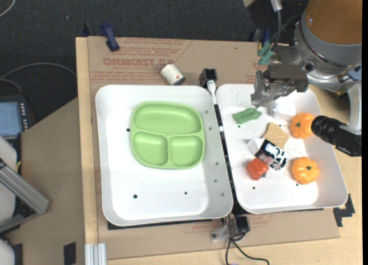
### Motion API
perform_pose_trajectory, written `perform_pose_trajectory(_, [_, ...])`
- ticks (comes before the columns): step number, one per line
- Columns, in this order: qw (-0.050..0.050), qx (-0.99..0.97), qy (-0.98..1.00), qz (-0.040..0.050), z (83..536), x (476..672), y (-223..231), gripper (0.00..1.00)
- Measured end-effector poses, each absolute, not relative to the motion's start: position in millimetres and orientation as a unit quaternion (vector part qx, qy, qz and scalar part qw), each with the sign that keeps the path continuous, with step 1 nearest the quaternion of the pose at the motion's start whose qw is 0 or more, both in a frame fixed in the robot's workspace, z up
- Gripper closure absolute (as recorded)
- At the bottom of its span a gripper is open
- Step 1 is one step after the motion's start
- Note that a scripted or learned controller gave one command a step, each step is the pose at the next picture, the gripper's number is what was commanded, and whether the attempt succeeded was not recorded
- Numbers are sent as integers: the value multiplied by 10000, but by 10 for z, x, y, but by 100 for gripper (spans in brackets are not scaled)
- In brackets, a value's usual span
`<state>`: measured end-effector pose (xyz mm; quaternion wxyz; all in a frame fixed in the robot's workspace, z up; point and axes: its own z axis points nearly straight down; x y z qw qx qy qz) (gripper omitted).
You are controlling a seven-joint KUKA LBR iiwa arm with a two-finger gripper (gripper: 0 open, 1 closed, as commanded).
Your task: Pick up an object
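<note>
My gripper [261, 98] hangs over the far part of the right bin [328, 200], just above and right of a flat green piece [247, 115]. A tan block [276, 134] lies nearer the bin's middle. Beside it are a black-and-white item [272, 156] and a red tomato-like piece [257, 169]. One orange pumpkin [302, 125] sits at the right, and a second pumpkin [305, 169] is nearer the front. A small white object [285, 108] lies right below the wrist.
The left bin [115, 160] holds a green divided plate [168, 134]. A small white cylinder [172, 74] and a black clip [207, 77] lie on the cardboard behind the bins. A black cylinder [336, 131] juts in from the right over the right bin.
</note>
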<state>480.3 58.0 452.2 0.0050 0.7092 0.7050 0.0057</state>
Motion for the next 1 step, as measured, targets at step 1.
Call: perform_pose_trajectory(1, [5,7040,7102,21,4581,4790,1358,100])
